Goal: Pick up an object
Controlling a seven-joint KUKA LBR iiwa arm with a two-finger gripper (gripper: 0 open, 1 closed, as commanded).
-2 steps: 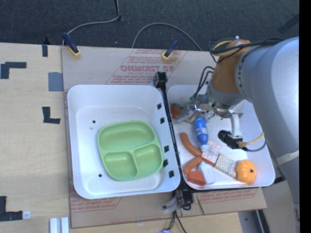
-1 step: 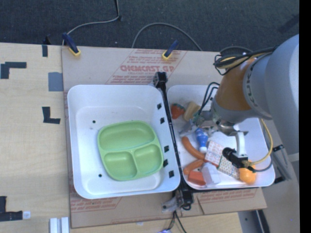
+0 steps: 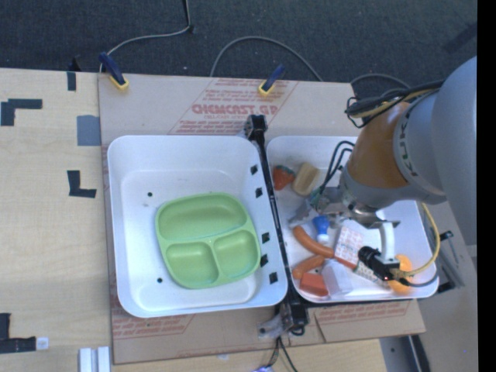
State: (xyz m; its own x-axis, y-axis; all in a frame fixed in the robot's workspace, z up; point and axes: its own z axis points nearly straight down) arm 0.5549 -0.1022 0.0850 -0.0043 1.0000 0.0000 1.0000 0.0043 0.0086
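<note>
Bench (image 3: 46, 208): pale wood w/ cardboard sheet (image 3: 225, 107) under two white bins; dark floor beyond far edge. Arm (image 3: 434, 138): grey, orange band, reached in from right over right bin (image 3: 428, 231). Left bin (image 3: 124, 208): held green 3-compartment plate (image 3: 208, 239), centre-near. Right bin contents, clustered left half: tan block (image 3: 305, 178) at far side, orange sausage-shaped piece (image 3: 311, 241), red item (image 3: 313, 283) near edge, small blue-white item (image 3: 321, 225). Gripper (image 3: 346, 208): low among these; clenched or released, can't tell.
</note>
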